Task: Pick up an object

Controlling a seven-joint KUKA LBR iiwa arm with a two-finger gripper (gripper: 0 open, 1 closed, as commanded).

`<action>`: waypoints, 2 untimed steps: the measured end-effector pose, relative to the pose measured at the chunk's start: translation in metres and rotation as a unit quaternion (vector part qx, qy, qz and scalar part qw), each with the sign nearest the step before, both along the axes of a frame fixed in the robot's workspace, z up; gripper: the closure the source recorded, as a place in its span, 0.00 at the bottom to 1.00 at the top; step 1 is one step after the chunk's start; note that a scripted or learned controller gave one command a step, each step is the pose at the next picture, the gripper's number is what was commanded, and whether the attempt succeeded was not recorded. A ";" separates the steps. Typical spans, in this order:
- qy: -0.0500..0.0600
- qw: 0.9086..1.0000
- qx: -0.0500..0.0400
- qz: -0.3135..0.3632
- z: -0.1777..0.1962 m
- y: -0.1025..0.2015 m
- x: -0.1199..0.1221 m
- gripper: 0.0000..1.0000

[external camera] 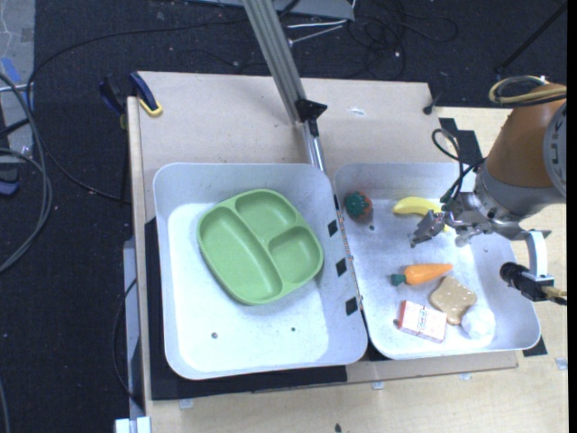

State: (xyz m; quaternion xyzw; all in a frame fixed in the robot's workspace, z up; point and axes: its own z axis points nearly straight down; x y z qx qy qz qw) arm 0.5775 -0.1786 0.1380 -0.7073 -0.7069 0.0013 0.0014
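Note:
My gripper [435, 230] hangs over the right bin [514, 332], in its upper middle part. It is just below and to the right of a yellow banana [415, 207] and above an orange carrot [425, 274]. A red and green strawberry [359, 205] lies near the bin's left wall. A piece of toast [453, 299], a pink box [422, 320] and a white lump [479, 324] lie near the front. I see nothing held in the gripper.
The left bin [180, 332] holds a green divided plate [260, 245]. A grey metal pole [275, 43] slants down to the gap between the bins. The arm's orange band [527, 142] hangs over the right bin's far right edge.

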 end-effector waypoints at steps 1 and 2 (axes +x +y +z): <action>-0.003 1.000 -0.001 0.000 -0.047 0.000 0.001 0.00; -0.005 1.000 -0.001 0.000 -0.034 0.000 0.002 1.00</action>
